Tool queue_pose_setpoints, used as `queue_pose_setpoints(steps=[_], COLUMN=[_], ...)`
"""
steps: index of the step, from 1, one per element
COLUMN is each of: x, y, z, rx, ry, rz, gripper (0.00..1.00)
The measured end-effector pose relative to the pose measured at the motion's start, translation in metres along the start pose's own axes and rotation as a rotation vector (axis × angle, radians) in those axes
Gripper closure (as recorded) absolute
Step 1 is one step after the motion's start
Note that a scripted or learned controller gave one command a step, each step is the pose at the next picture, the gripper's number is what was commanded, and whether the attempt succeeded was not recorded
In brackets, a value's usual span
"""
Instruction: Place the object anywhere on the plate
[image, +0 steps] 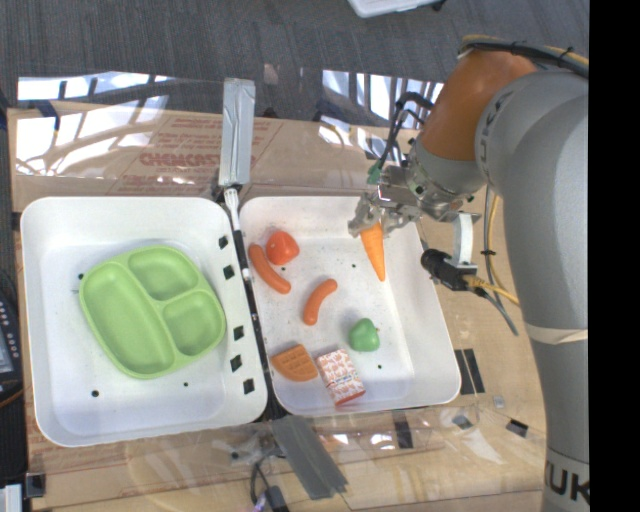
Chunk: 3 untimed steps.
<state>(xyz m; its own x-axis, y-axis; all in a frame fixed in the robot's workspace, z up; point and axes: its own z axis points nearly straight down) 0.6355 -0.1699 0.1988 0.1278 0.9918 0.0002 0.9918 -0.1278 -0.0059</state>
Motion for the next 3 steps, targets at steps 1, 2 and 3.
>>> queue_pose_setpoints(steps=[1,2,3], x=[0.061,0.131,0.229], y=[-0.116,-0.071,-0.072], z=[0.077,0.009,0.009], rx=[0.005,-0.002,-0.003], ry=[0.000,-0.001,-0.002], rz=[-0.037,-0.200,-0.347], gripper=[1.00,1.00,1.00])
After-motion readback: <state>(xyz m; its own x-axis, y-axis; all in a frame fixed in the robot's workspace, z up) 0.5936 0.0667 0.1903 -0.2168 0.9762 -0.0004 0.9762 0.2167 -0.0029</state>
